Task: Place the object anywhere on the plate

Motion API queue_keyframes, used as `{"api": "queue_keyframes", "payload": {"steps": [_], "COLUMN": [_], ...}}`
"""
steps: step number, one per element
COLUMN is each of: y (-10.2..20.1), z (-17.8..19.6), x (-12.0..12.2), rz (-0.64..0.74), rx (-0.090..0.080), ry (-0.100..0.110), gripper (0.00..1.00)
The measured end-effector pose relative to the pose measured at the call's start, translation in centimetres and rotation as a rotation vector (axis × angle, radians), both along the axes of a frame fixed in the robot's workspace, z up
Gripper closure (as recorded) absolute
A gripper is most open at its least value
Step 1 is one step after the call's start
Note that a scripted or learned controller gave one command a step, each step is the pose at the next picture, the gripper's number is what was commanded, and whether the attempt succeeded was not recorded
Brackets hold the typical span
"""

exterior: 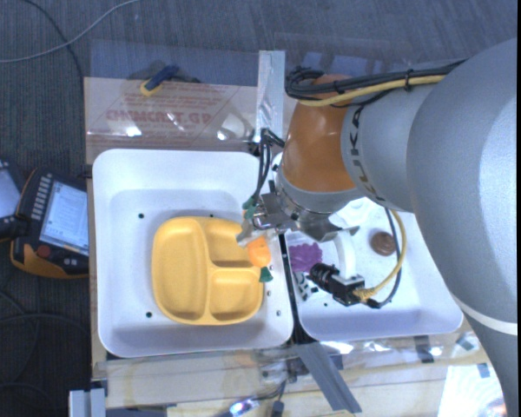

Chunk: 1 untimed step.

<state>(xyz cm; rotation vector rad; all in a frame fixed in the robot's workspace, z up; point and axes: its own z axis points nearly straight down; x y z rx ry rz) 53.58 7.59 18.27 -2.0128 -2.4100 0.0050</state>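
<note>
A yellow divided plate point(195, 268) lies in the left white bin point(126, 189). A small orange toy with a green end point(259, 253), like a carrot, is at the plate's right rim, beside the wall between the two bins. My gripper point(255, 222) reaches in from the right and sits directly above the orange toy, touching or nearly touching it. The wrist hides how the toy meets the gripper.
In the right bin point(417, 307) there are a purple object point(306, 254) near the divider, a brown round piece point(382, 243) further right, and a white piece point(341, 250) between them. A teach pendant point(52, 224) lies left of the bench.
</note>
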Motion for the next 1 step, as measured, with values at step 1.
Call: {"api": "queue_keyframes", "payload": {"steps": [1], "y": [0.0], "z": [0.0], "x": [0.0], "rz": [0.0], "rx": [0.0], "ry": [0.0], "gripper": [0.0]}}
